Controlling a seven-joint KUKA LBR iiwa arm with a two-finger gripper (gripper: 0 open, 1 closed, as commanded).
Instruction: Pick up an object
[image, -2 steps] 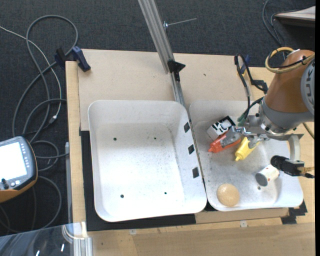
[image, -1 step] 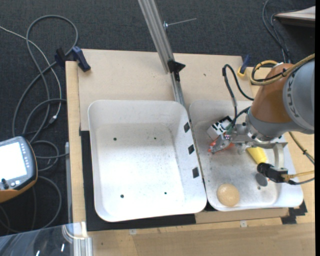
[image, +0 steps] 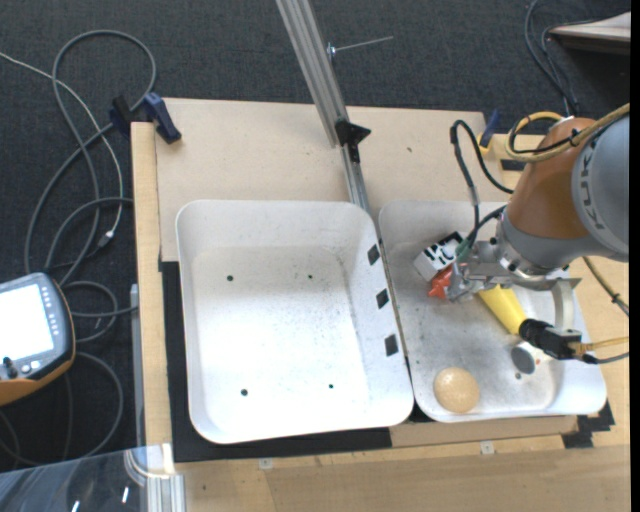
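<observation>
My gripper hangs low in the right bin, at its left-middle. Directly at its tip lies a small red-orange object, partly hidden by the gripper. A white and black object sits just behind it. A yellow elongated object lies on a slant to the right, under the wrist. A tan ball rests near the bin's front edge. A small grey piece lies near the front right.
The left bin stands beside the right one, parted by a raised wall. A metal rail runs down from the top to the bins' junction. Cables loop behind the right bin.
</observation>
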